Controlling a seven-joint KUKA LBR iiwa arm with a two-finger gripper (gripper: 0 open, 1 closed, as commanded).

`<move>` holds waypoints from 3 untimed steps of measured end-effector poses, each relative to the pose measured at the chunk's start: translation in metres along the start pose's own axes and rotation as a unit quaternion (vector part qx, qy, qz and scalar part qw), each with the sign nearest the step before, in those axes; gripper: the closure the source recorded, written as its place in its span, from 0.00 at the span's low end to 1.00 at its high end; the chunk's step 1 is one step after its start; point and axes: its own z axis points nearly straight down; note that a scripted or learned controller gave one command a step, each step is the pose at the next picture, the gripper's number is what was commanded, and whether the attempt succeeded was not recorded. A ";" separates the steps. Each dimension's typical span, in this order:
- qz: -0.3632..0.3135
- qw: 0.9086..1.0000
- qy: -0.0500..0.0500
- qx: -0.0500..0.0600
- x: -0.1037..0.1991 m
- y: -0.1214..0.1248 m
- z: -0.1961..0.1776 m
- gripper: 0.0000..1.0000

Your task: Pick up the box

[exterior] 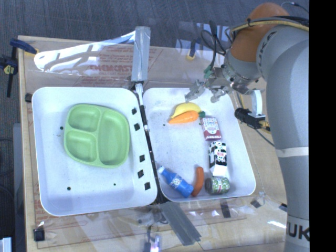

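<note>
A: Pictured from above: gripper (204, 91) poised over the far rim of the right bin (240, 131), fingers (192, 94) spread, nothing between them.

B: And the box (210, 128)?

A: Lying flat in the right bin, red and white, just beside the toy carrot (184, 117) and banana (187, 108), end to end with the cow-print carton (218, 159). Untouched.

B: Step in hand?

A: Judged as approach only. No grasp begun, no lift.

B: Next move?

A: Likely a short shift toward the near side of the bin, then a descent square over the box. Fingers probably best turned to straddle the narrow sides, clear of the carrot tip on the left.

B: Elsewhere in shot?

A: Blue bottle (175, 181), sausage (199, 179) and green can (218, 184) grouped at the near edge of the right bin; green divided plate (97, 135) alone in the left bin (44, 156).
</note>
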 end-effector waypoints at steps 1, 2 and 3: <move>-0.033 0.999 0.000 0.001 0.000 -0.046 -0.018 0.00; -0.043 0.999 -0.001 0.000 0.001 -0.063 0.099 0.00; -0.048 0.999 0.000 0.000 0.000 -0.028 0.080 0.00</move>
